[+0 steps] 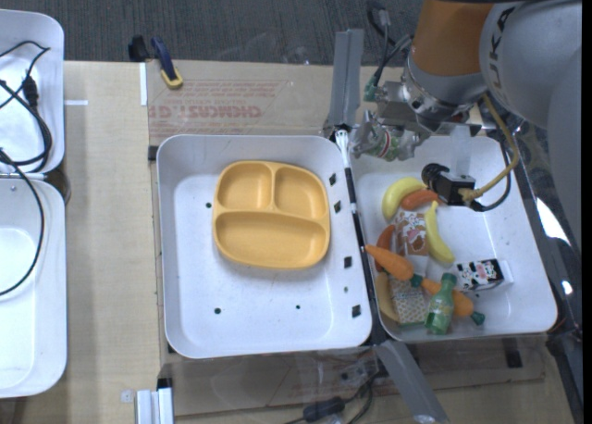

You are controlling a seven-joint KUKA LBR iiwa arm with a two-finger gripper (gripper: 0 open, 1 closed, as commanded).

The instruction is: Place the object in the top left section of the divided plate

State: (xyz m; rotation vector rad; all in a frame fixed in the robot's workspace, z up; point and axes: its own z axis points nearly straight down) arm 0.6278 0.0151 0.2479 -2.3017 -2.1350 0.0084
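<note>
The big grey arm with its orange band [467,15] fills the upper right, closest to the lens, and its gripper [387,142] hangs over the back left corner of the right-hand shallow white bin [527,228], just beside the wall shared with the left bin. Something small and mixed in colour seems to sit at the gripper's tip, but the fingers are too cluttered and blurred there; I cannot tell whether they are parted or closed, or whether they hold anything.

Below the gripper, in the right bin, lies a heap of toy food: a yellow plastic banana [418,209], an orange plastic carrot [390,260], a small green plastic bottle [441,305] and a small black-and-white carton [486,273], packed close and touching. Which of these is the object to move is not clear.

The yellow three-part divided plate [272,214] rests in the left white bin [185,311], its top left section [243,188] bare.

My reading is that the step in hand is either picking or the start of the carry. The next move calls for crossing the shared wall leftward, stopping above the top left section, lowering and releasing there, clear of the plate's ridges.
</note>
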